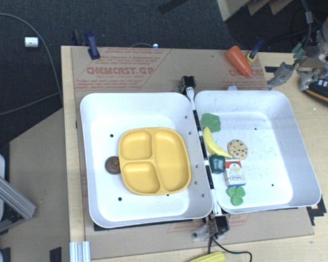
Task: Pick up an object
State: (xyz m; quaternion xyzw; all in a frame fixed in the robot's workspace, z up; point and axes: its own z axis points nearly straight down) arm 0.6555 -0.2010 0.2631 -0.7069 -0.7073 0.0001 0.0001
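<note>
Gripper (279, 76) at upper right, hovering over the table (136, 70) just beyond the far right corner of the right bin (284, 146), above none of the objects. Open or closed: cannot tell from this angle. Nothing visibly held. Grey arm (318, 48) behind it, reaching in from the right edge.

Nearest on the table, to the gripper's left: an orange bottle-shaped object (239, 61) lying tilted, beside the bin's far rim.

Inside the right bin, all clustered along its left wall, well apart from the gripper. From far to near: a green leafy piece (210, 121); a yellow banana (213, 143) lying lengthwise just below it; a round speckled cookie (237, 148) just right of the banana; a small dark green block (216, 163) at the banana's near end; a small red and white carton (235, 173) beside the block; another green leafy piece (236, 195) nearest the front rim.

Further left, in the left bin (98, 124): a yellow divided plate (154, 160) with three compartments, lying flat near the middle. A brown round object (112, 165) touching the plate's left edge, partly hidden by it.

At the table's far left corner, a blue clamp (91, 45).
</note>
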